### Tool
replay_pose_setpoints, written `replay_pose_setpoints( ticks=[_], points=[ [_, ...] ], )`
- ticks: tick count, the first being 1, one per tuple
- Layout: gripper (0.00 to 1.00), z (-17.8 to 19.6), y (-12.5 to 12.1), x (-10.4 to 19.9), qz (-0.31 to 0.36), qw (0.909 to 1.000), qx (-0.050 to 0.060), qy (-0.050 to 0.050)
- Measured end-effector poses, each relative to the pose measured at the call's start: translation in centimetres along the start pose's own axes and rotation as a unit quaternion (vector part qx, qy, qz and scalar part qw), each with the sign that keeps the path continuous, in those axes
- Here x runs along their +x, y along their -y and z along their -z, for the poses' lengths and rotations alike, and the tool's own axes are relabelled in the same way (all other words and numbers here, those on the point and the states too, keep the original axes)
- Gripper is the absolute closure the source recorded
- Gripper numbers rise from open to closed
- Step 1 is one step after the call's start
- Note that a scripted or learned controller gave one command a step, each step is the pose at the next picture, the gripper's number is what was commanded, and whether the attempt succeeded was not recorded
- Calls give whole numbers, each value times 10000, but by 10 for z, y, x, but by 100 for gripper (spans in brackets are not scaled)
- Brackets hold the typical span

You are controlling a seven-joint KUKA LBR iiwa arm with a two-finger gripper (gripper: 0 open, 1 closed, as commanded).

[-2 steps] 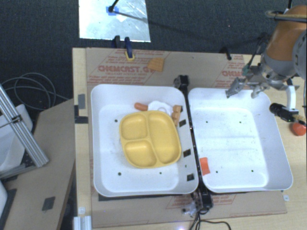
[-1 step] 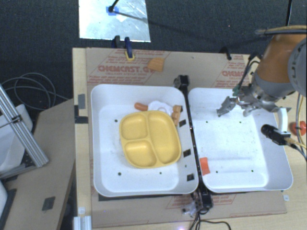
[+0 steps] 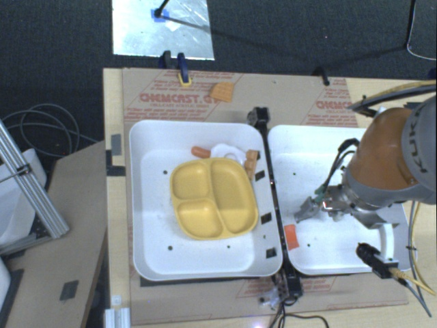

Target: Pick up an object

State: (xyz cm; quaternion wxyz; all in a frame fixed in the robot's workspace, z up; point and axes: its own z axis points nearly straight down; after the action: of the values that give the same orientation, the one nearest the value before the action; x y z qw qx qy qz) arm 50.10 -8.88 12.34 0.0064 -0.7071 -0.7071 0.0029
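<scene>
Gripper hovers low in the right bin, just above and right of the small orange block lying by the divider between the bins. To grasp cleanly, centre over the block and descend straight (divider wall is close). Finger opening: cannot tell; nothing visibly held.

yellow tray, white bins, orange block

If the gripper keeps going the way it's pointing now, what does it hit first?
Probably the orange block in the right bin, just below-left of the gripper. Depth is unclear; it may meet the bin floor first.
</scene>
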Motion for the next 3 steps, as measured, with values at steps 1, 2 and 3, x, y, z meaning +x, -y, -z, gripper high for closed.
replay_pose_setpoints(
  ticks=[1, 2, 3],
  points=[
    [0, -7, -26, -47, -8, 10000, -80, 38],
    [0, 30, 17, -124, -37, 9999, -81, 55],
    [0, 28, 14, -118, 0, 10000, -79, 29]
  ],
)
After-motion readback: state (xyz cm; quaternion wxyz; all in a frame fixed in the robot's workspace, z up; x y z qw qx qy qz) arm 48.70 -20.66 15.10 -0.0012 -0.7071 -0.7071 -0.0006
